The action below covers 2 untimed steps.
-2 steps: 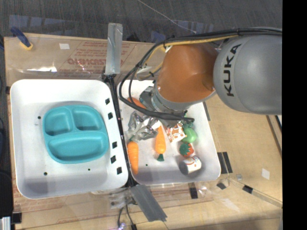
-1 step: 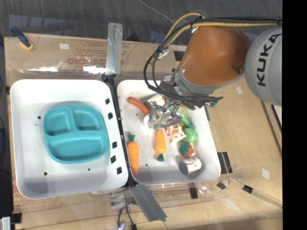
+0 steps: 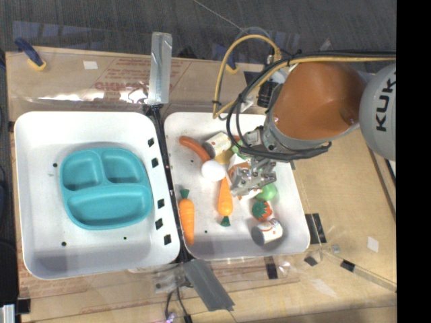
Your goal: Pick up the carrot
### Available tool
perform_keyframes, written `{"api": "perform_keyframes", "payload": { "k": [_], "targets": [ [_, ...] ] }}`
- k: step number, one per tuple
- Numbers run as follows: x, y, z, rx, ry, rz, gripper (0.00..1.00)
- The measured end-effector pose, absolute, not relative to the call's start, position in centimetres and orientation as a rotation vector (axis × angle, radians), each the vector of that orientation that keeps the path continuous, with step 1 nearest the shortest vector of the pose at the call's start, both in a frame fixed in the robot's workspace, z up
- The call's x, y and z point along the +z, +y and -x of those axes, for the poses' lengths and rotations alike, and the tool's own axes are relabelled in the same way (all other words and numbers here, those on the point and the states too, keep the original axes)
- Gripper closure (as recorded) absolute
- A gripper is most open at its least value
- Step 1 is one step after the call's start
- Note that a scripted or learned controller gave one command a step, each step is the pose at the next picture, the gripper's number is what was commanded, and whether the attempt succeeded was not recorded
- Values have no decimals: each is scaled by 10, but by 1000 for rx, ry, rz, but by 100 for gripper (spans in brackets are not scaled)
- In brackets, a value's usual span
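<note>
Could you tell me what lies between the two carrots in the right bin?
In the camera view, bare white bin floor separates the carrot by the left wall from the carrot nearer the middle; nothing lies between them.

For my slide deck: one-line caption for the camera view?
KUKA arm's hand hovers over the right bin among toy food, beside two carrots; teal tray in the left bin.
</note>
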<state>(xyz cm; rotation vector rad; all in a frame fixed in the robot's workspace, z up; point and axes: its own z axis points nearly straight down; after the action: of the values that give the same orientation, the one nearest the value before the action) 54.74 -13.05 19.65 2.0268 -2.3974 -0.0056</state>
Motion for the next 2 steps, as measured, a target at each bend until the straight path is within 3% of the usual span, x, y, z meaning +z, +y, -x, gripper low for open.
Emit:
{"api": "perform_keyframes", "payload": {
  "k": [1,2],
  "targets": [
    [117,-131,-558,-8,-2556,-1822,100],
    [157,-107,-526,-1,-2636,-1710,100]
  ]
}}
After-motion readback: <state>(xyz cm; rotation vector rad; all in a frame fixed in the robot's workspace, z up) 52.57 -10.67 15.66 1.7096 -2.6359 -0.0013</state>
